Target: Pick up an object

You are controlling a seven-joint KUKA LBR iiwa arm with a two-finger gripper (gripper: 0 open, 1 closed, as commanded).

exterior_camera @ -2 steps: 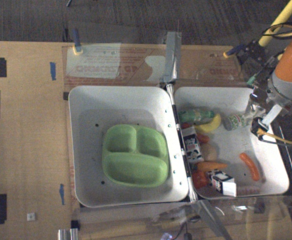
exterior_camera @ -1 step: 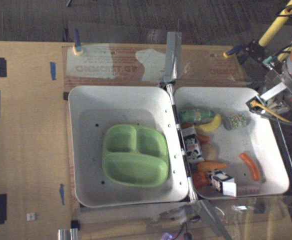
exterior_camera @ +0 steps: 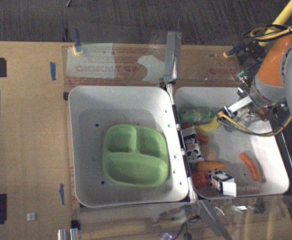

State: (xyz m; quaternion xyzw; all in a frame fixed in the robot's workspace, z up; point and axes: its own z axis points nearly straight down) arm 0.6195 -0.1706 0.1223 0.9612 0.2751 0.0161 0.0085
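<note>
The right bin (exterior_camera: 271,184) holds several small things. A green oblong item (exterior_camera: 196,115) and a yellow banana (exterior_camera: 209,126) lie at its far left. A printed carton (exterior_camera: 192,146), an orange carrot (exterior_camera: 212,165), a red piece (exterior_camera: 200,179) and a black-and-white box (exterior_camera: 223,182) run down the left side. An orange-red sausage-shaped item (exterior_camera: 250,166) lies alone at the front right. My gripper (exterior_camera: 234,121) hangs low over the bin's far middle, just right of the banana. Nothing shows between its tips.
The left bin (exterior_camera: 80,134) carries a green divided plate (exterior_camera: 134,155). A metal divider (exterior_camera: 172,64) stands at the back between the bins. Bare bin floor lies between the carrot and the sausage-shaped item.
</note>
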